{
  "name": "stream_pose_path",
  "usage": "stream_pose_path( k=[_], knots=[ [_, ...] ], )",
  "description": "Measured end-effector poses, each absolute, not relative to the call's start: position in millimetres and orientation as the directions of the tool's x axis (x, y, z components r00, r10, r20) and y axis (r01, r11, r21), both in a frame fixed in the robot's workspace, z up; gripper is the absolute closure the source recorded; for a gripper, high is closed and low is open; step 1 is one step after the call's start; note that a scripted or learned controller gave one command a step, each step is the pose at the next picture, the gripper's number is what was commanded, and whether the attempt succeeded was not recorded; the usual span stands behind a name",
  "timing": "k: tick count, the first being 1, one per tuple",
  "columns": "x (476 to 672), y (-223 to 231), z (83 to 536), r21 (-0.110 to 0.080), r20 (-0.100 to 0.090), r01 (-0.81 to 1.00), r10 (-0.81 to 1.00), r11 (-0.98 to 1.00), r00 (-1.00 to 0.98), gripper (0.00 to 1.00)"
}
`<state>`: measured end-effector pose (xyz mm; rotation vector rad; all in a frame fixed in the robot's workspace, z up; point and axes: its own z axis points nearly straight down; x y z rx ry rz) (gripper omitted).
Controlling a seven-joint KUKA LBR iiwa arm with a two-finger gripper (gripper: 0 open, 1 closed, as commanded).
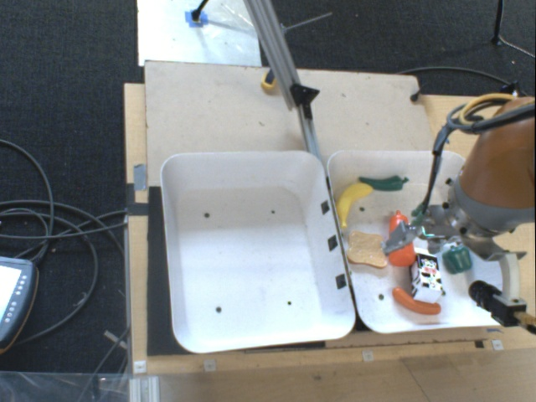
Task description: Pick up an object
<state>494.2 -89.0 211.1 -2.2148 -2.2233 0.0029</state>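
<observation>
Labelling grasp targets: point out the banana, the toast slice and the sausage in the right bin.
banana point(353, 199), camera view, middle of its curved yellow body.
toast slice point(367, 249), camera view, centre of its tan face.
sausage point(416, 303), camera view, middle of its red-orange length.

Bright toy colours in your right-hand white bin, against pale wood and dark floor.

You have two shallow white plastic bins point(243, 174) with small dark dots on their floors, on a pale tan surface point(352, 99). In the right one lie a yellow banana point(352, 199), a dark green pepper-like piece point(383, 182), a tan slice of toast point(367, 249), an orange-red carrot-like piece point(400, 239), a red-orange sausage point(416, 302), a white box printed with black and red marks point(427, 276) and a teal piece point(458, 261). Your arm's wrist band point(501, 162) is orange; the carpet point(67, 74) is near black.
</observation>
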Motion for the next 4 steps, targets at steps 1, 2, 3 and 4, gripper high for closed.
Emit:
stream_pose_path(
  k=[1,2,3,4],
  knots=[
    [495.2,-89,213,0.001,0.001,1.000,1.000,0.001,-0.001,0.00],
    [498.2,-85,170,-0.003,0.001,1.000,1.000,0.001,-0.001,0.00],
    [497.2,-95,115,-0.004,0.001,1.000,1.000,-0.001,0.001,0.00],
    [497.2,-95,89,-0.002,0.001,1.000,1.000,0.000,0.000,0.00]
  ],
)
